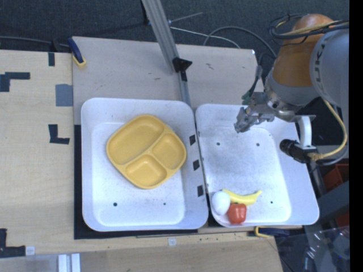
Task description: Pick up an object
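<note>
In the right bin (255,169), near its front edge, lie a yellow banana (245,196), a white egg-like ball (219,203) and a red pepper-like piece (237,212), all touching. My gripper (243,122) hangs over the back of that bin, well above and away from these objects. Nothing shows between its fingers. The left bin (96,169) holds a yellow divided tray (146,151).
A slanted metal pole (164,33) rises behind the bins. The grey arm with its orange band (300,55) and cables fills the upper right. A black fitting (292,149) sticks out by the right bin's right rim. Black clips (195,163) line the divider.
</note>
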Robot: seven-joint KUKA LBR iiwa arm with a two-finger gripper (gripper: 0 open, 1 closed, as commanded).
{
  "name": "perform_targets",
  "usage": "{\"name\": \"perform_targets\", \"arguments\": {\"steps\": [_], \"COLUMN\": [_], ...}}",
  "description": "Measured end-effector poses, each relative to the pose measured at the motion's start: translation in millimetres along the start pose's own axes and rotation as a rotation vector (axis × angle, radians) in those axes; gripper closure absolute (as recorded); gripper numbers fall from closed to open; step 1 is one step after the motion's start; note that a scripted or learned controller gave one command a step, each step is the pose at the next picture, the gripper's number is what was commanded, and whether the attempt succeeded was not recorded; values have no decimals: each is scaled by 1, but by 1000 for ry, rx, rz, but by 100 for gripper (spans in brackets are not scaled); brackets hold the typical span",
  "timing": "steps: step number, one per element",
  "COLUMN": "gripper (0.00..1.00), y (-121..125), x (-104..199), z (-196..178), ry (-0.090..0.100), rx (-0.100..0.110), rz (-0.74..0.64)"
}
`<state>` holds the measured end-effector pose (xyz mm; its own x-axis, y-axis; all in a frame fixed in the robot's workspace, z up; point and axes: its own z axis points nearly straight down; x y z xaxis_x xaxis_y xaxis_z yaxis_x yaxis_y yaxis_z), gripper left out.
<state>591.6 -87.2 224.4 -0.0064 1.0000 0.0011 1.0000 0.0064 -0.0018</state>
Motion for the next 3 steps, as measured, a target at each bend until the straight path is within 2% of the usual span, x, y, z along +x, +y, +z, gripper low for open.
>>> {"name": "perform_targets", "arguments": {"steps": [2,3], "gripper": [100,100], "y": [44,62], "x": [106,154], "z": [-16,-8], "ry": [1,0], "rx": [-2,-1], "rz": [-1,1]}}
